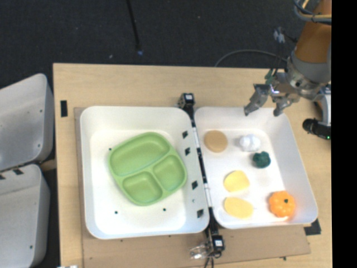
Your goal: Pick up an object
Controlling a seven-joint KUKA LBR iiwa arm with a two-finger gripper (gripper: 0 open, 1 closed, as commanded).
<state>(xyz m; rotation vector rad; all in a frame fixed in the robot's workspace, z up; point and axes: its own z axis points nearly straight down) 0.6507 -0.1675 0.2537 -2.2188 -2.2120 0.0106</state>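
Overhead, gripper [263, 105] fingers spread, holding nothing, above right bin [298, 149] at one o'clock | tan disc [216, 141], white ball [249, 143], orange pumpkin [281, 204] inside; green tray [147, 167] in left bin [95, 205]

Right bin [290, 130]: bare floor along far edge and centre; cookie [216, 141], white ball [249, 143], green piece [260, 159], pumpkin [281, 204] stand apart, gaps between passable.

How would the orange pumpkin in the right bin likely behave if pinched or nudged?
The pumpkin looks round and ribbed, so it may roll or slip from a pinch. It sits near the right bin's corner, whose wall might stop it. It is probably a light toy.
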